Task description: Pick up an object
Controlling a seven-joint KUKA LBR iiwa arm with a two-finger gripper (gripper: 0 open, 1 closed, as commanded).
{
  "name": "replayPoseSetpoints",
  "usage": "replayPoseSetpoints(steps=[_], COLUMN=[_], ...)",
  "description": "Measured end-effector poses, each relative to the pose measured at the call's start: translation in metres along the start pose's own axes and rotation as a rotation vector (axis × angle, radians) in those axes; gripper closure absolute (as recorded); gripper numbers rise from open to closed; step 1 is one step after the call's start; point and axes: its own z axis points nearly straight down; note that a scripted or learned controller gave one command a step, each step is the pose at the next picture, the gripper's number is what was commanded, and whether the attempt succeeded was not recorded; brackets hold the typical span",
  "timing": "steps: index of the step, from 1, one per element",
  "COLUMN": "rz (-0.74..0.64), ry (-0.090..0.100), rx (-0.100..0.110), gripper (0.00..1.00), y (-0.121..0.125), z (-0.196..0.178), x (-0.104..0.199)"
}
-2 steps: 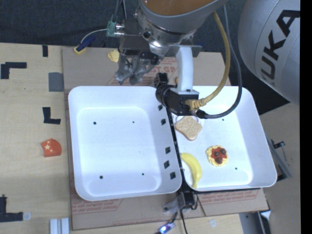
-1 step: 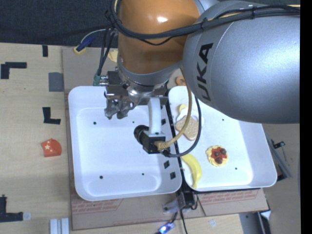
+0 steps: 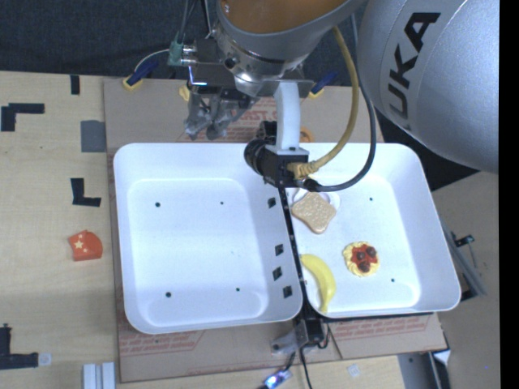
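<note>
- Bread slice (image 3: pixel 314 213), toast-coloured, lies in the right bin (image 3: pixel 397 177), close to the divider where the two bins meet, near the bin's far end.
- End effector (image 3: pixel 212 120) hangs beyond the far rim of the left bin (image 3: pixel 195 241); whether it is spread or pressed together I cannot tell, and nothing shows in its grip.
- From there the bread slice lies toward the right and nearer the camera, across the rim.
- Banana (image 3: pixel 319 278) runs along the divider further forward; a small tart (image 3: pixel 361 258) sits beside it.
- On the bench (image 3: pixel 49 217), a red piece (image 3: pixel 86 245) lies left of the bins.
</note>
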Motion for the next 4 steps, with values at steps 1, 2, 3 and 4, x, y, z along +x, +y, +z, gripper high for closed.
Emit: replayPoseSetpoints(steps=[1, 2, 3, 4], rz=[0.002, 0.003, 0.0, 0.003], ry=[-0.002, -0.011, 0.0, -0.012], rx=[0.003, 0.025, -0.001, 0.028], gripper=[1.0, 1.0, 1.0, 1.0], y=[0.048, 0.058, 0.066, 0.076], z=[-0.064, 0.059, -0.068, 0.134], x=[0.0, -0.001, 0.0, -0.002])
